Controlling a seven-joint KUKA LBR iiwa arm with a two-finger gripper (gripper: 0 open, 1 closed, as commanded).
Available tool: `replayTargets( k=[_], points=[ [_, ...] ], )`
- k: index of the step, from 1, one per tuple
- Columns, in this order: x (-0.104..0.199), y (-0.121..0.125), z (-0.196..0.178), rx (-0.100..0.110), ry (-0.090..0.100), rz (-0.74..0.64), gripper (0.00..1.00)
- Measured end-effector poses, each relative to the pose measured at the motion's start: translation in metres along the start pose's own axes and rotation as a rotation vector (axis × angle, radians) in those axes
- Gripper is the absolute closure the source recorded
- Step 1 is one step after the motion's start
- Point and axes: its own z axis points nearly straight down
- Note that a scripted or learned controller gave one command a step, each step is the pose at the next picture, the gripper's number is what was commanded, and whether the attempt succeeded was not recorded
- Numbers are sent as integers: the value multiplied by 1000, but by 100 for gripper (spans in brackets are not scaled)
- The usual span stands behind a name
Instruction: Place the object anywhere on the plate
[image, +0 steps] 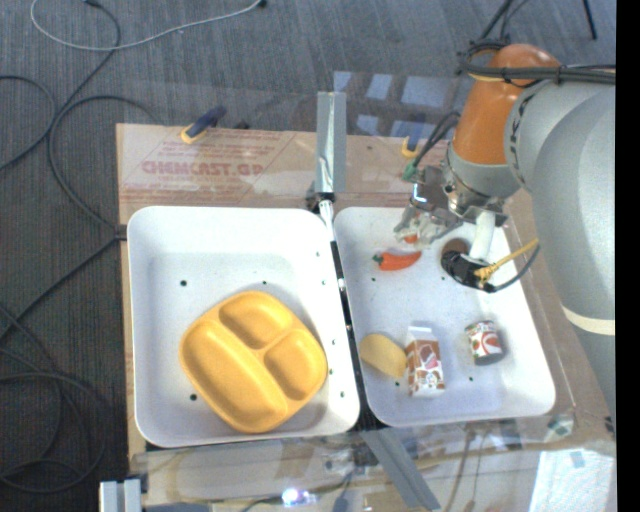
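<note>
Where my arm reaches into the right bin (540, 395), the tool (418, 228) hangs at its far edge, just above an orange-red carrot-like piece (400, 260); I cannot tell how its fingers stand. Nearer lie a tan potato-shaped item (381, 354), a small carton (424, 364) and a small can (485, 342). Left bin (150, 300): yellow sectioned plate (253, 359).
</note>
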Motion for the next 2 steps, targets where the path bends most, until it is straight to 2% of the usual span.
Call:
replayTargets(
  k=[1, 2],
  points=[
    [106, -50, -11, 1, 5, -113, 100],
    [142, -122, -24, 2, 4, -253, 100]
  ],
)
